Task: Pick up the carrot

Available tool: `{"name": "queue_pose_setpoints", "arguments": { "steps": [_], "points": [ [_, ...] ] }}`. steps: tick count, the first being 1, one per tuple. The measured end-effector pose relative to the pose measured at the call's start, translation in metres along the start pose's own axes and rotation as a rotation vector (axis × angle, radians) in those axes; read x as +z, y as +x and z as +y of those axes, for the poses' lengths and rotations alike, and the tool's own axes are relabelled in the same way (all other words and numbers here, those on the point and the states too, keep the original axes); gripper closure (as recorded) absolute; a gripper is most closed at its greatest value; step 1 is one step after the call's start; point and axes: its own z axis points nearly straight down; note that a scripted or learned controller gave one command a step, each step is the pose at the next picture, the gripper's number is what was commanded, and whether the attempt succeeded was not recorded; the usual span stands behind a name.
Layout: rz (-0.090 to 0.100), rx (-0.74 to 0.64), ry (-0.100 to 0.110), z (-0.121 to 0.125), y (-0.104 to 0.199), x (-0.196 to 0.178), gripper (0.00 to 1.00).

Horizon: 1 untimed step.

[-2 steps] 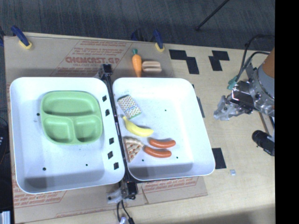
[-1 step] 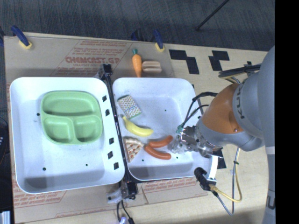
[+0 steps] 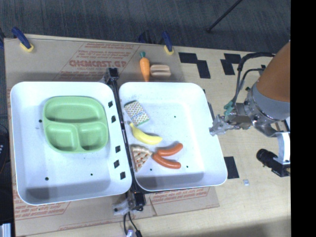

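The orange carrot (image 3: 143, 68) with a green top lies on the cardboard just behind the right bin (image 3: 197, 98), outside both bins, beside a small tan bun (image 3: 160, 71). My gripper (image 3: 217, 128) hangs low just past the right rim of the right bin, far from the carrot and to its lower right. Nothing shows in its grasp.
The right bin holds a patterned packet (image 3: 137, 112), a banana (image 3: 144, 135), two sausages (image 3: 169, 149), and a waffle slice (image 3: 139, 157). A green divided plate (image 3: 76, 123) fills much of the left bin (image 3: 24, 147). Blue clamps (image 3: 168, 43) grip the cardboard's back edge.
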Motion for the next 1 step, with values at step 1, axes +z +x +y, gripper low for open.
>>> {"name": "queue_pose_setpoints", "arguments": {
  "steps": [1],
  "points": [
    [0.001,0.049,0.000,0.0001,-0.0096,-0.0624,1.00]
  ]
}}
